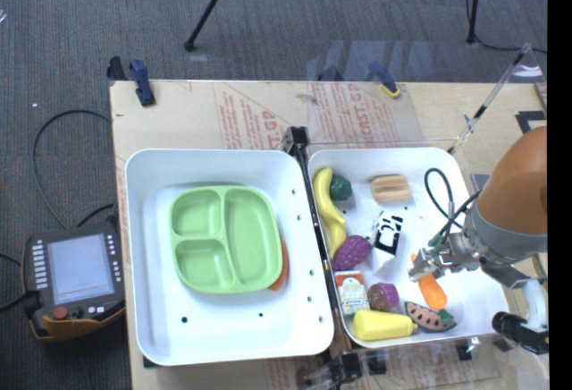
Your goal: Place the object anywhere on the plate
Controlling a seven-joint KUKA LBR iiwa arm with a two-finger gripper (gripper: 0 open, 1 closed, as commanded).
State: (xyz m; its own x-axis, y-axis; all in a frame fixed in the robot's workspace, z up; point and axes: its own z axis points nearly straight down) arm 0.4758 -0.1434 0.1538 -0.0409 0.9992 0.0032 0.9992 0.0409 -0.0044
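Note:
A green three-compartment plate (223,238) lies in the left bin (143,200). In the right bin (447,160), my gripper (428,265) is down low at the right side, just above an orange carrot-like toy (433,292). The arm's wrist covers the gripper's tip. Around it lie a black-and-white object (387,233), a watermelon slice (431,316) and a dark red round toy (383,296).
The right bin also holds a banana (326,200), a dark green piece (340,189), a tan bread piece (390,189), purple grapes (352,250), a red box (350,292) and a yellow toy (382,324). An orange item (281,270) peeks from under the plate's right edge.

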